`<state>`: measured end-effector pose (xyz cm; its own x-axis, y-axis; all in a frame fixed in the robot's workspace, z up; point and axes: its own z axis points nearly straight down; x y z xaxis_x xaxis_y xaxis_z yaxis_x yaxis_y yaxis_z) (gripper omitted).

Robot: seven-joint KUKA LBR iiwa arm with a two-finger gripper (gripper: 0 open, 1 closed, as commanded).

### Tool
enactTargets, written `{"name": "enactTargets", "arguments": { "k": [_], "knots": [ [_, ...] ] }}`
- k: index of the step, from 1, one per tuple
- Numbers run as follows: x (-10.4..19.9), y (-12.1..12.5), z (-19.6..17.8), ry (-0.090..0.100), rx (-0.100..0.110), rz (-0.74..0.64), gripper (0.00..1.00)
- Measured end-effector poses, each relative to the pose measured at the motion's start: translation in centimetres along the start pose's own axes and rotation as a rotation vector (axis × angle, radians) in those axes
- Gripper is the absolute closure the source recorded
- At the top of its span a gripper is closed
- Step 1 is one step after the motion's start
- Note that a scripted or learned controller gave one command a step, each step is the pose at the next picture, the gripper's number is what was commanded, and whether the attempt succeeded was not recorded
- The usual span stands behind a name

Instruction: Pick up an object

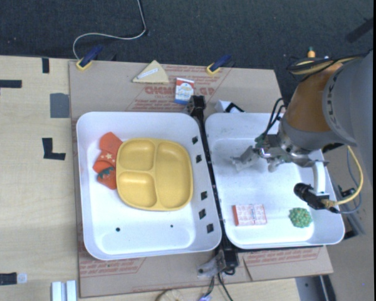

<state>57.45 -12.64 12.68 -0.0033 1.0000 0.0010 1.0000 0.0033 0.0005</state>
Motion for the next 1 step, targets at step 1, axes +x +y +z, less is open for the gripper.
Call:
{"name": "enactTargets", "arguments": {
  "k": [1],
  "knots": [
    [0.71, -8.88, 4.09, -0.001, 0.001, 0.004, 0.00]
  ]
}}
